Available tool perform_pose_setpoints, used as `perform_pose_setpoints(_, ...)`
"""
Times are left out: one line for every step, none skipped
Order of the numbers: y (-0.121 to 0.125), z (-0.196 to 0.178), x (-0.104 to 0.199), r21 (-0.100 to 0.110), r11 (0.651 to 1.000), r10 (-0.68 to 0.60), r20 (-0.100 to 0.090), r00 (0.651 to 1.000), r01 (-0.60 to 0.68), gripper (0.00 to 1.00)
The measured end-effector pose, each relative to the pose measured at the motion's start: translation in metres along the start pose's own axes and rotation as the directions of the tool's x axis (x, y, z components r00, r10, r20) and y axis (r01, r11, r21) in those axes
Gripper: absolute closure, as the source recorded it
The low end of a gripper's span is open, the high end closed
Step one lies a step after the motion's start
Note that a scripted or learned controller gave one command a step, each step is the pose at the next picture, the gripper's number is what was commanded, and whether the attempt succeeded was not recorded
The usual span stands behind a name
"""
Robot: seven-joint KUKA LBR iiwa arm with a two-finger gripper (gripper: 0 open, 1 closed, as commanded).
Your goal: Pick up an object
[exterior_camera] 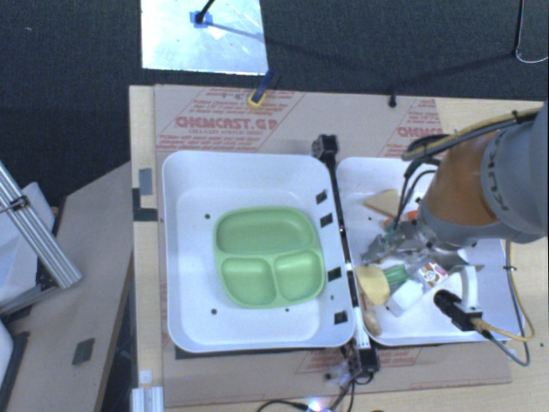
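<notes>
In the right bin (489, 320) several small objects lie together near the left wall: a yellow rounded piece (371, 284), a green piece (395, 275), and a white bottle with a red label (412, 292). A tan wedge (383, 202) lies further back. My gripper (388, 245) is low inside this bin, just above the yellow and green pieces and close to them. The grey arm with its orange band (463, 183) covers the middle of the bin. Nothing can be seen held in the gripper.
The left bin (189, 230) holds a green divided plate (268, 257). A black divider with clips (336, 230) runs between the bins. A black part with a yellow cable (455, 309) hangs near the right bin's front. A shiny square sheet (204, 24) lies behind the bench.
</notes>
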State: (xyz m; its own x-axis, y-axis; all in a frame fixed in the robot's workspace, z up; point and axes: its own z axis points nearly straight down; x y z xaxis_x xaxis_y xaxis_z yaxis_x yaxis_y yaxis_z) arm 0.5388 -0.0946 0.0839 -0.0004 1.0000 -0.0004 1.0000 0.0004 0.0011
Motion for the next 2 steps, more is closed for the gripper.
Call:
perform_pose_setpoints(0.000, -0.011, 0.000, -0.001, 1.000, 0.000, 0.000, 1.000, 0.000, 1.00)
perform_pose_setpoints(0.004, -0.055, 0.004, -0.004, 1.000, -0.004, 0.000, 1.000, 0.004, 1.00)
